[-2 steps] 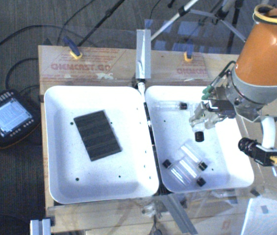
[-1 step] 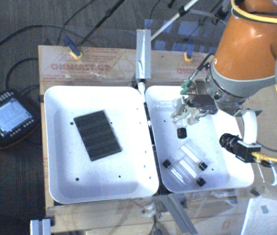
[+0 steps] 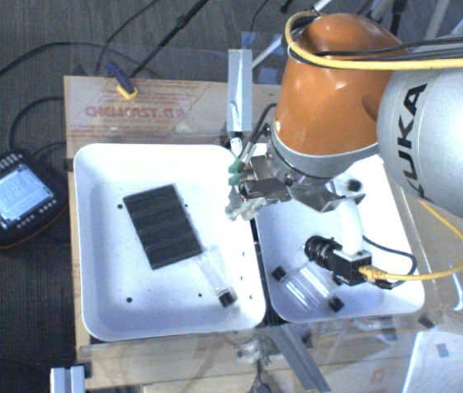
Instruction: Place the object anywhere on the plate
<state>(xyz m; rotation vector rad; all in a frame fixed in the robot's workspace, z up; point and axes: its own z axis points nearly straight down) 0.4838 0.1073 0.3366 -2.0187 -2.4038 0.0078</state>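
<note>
Bright, even light falls from above, and both white bins come close to washing out, their inner walls almost free of shading. A soft, faint shadow sits beside the dark ribbed plate in the left bin. The orange band of the arm carries a broad pale sheen, and the grey casing beside it glares nearly white. The carpet around the desk stays dim and grainy. The whole frame is slightly soft, with fine detail smeared.
</note>
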